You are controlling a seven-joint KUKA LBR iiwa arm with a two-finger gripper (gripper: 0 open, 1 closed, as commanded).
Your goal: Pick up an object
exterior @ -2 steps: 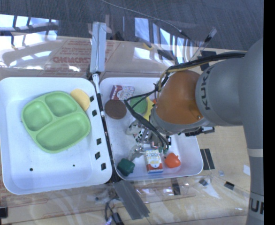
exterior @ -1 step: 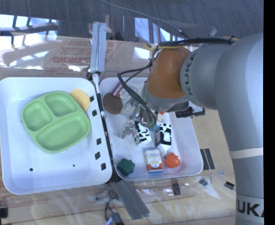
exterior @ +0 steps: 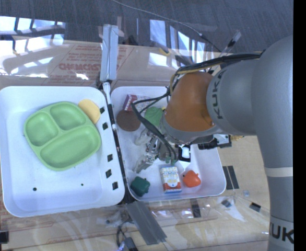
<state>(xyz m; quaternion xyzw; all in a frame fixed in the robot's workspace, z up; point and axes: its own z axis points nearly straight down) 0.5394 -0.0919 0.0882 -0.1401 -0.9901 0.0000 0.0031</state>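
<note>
While the jaws (exterior: pixel 154 153) hang low in the shallow white right bin (exterior: pixel 215 184), and I cannot tell their state, they may miss the small orange-and-white carton (exterior: pixel 170 179) and knock the round brown disc (exterior: pixel 127 120).

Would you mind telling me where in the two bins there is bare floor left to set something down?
The left bin has bare floor along its near edge, below the green divided plate, and a strip at its left wall. The right bin is crowded: the gripper works among a brown disc, dark green block, small carton and orange piece.
</note>
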